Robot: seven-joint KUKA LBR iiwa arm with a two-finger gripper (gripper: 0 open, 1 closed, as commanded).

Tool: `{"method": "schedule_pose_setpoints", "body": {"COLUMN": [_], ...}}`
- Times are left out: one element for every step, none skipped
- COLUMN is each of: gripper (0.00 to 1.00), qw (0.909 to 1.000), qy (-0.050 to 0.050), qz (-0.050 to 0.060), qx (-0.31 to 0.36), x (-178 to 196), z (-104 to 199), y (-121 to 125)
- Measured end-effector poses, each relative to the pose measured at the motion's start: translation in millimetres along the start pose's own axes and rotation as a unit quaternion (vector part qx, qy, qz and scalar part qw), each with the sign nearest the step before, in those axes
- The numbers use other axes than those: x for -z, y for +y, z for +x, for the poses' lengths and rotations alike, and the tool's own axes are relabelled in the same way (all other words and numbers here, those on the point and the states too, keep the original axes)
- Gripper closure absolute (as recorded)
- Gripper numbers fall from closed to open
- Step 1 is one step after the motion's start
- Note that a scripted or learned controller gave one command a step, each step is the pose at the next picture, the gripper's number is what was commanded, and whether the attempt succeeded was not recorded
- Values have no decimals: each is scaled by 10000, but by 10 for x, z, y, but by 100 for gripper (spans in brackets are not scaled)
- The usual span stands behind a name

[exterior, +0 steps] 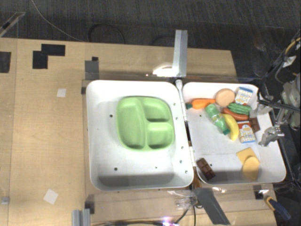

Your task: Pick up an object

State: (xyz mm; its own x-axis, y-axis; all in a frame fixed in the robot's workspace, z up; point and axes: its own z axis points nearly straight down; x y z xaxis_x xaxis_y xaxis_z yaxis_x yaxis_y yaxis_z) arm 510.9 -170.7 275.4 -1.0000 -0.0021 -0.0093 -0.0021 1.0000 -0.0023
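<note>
Since the task names no single object, any of the small toy foods in the right bin point(277, 171) may serve, and I judge all of them light and rigid — most look like smooth plastic, so a little slippery. The banana point(231, 125) lies near the middle of the cluster, touching the green bottle point(216, 116); it is curved and narrow, best pinched across its middle. The carrot point(203, 103) sits at the bin's upper left and would take a grip across its thick part. Behind them are a round bun point(225, 97), a green pepper point(238, 109) and two small cartons, one upright at the back point(243, 96) and one below the banana point(246, 133); these things crowd together, so fingers may knock a neighbour. Easier, in my opinion, are the pieces that stand apart: the chocolate bar point(205, 168) at the lower left corner, flat and low, which is hard to get under, and the yellow cheese point(249, 164) near the lower right, which is blocky with flat sides and free space around it. The left bin point(96, 135) holds only a green divided plate point(144, 122), whose compartments carry nothing. The end effector point(272, 136) is at the right bin's right edge, beside the cartons, with nothing visibly between its fingers; whether it is released or clenched I cannot tell. Both bins rest on the tabletop point(42, 140).
</note>
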Motion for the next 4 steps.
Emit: {"method": "schedule_pose_setpoints", "body": {"gripper": [0, 0, 0, 0], "qw": [9999, 9992, 9995, 9998], "qy": [63, -30, -58, -76], "qz": [-24, 0, 7, 30], "qx": [131, -406, -313, 203], "x": [-1540, -1850, -1838, -1834], "z": [-57, -241, 196, 186], "y": [-77, 348, 347, 493]}}
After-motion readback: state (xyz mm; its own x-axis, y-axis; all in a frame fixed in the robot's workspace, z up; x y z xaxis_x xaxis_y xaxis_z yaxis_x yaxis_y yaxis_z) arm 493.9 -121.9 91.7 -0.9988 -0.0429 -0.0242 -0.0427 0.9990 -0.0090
